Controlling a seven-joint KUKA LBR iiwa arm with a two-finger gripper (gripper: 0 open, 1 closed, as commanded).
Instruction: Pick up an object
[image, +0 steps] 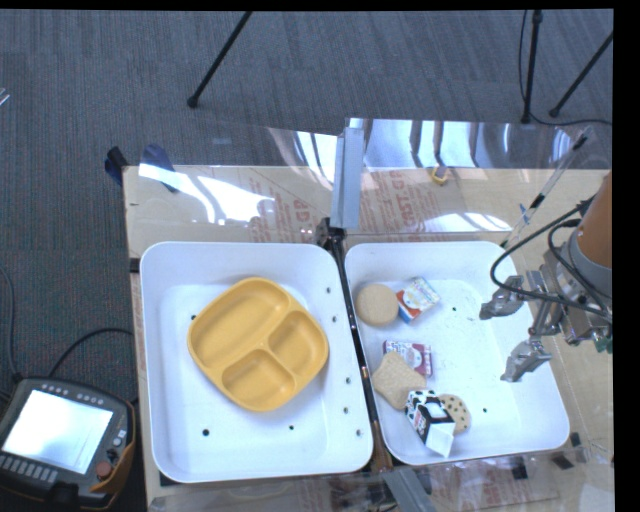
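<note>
two shallow white bins sit side by side. the left white bin (160, 300) holds a yellow plastic divided tray (258, 342), well away from the arm. the right white bin (540, 420) keeps its small things along its left side: a round tan biscuit (377, 303) touching a small red-and-white packet (419, 297), below them a red printed sachet (410, 356), a tan toast-shaped piece (394, 380), a black-and-white little carton (428, 416) and a speckled round cookie (455, 410). the gripper (512, 336) hangs over the bin's bare right part, its two grey fingers (497, 307) spread apart with nothing between them. every candidate lies to the left of the fingers; the nearest look to be the speckled cookie and the red-and-white packet, so the reach likely needs to go leftward before descending.
</note>
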